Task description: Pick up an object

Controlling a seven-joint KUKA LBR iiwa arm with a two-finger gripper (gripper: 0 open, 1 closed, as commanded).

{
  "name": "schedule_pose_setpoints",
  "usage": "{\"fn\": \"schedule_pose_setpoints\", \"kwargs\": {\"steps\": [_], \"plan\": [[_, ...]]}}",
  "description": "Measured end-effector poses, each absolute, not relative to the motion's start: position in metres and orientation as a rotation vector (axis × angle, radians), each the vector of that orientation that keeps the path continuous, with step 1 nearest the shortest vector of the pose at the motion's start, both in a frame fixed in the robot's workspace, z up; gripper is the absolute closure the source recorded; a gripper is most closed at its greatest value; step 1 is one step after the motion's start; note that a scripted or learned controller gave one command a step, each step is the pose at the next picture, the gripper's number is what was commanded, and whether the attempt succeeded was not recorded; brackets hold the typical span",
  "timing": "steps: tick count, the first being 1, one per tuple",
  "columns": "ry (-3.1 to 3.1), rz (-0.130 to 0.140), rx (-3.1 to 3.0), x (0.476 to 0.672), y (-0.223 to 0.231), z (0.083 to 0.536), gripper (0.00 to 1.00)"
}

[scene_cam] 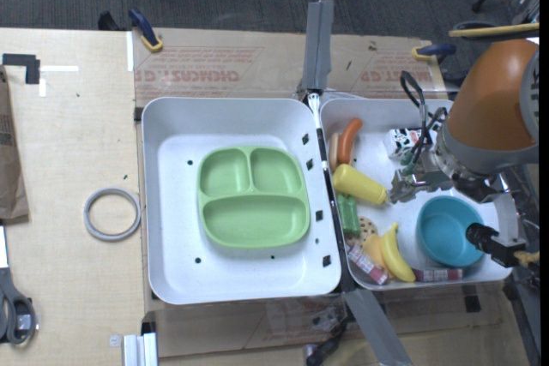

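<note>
The right bin [377, 111] holds several toys. A yellow bottle [358, 184] lies tilted near its left wall, with an orange carrot-like piece [346, 141] behind it and a green piece [346, 214] in front. A banana [393, 251] and a blue bowl [449, 231] sit toward the front. A small black-and-white item [403, 141] lies at the back. My gripper [402, 188] is low in the bin, right at the yellow bottle's right end and just left of the bowl. Nothing is visibly held.
The left bin [163, 210] carries a green divided plate [253, 196]. A grey ring [112, 213] lies on the bench to the left. A speckled cookie-like piece [366, 229] and a flat red-and-white packet [433, 274] lie near the right bin's front wall.
</note>
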State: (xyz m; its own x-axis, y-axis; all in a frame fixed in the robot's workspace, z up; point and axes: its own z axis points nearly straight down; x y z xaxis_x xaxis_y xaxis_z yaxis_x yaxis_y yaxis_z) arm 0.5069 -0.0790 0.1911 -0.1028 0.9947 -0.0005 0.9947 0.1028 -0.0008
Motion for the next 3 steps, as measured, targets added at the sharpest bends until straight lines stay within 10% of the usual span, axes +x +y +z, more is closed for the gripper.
{"fn": "schedule_pose_setpoints", "kwargs": {"steps": [1, 2, 3], "plan": [[-2.332, 0.002, -2.105, 0.507, -0.080, 0.191, 0.00], [-2.318, 0.004, -2.116, 0.485, -0.122, 0.111, 0.00], [-2.373, 0.003, -2.057, 0.563, -0.111, 0.091, 0.00]]}}
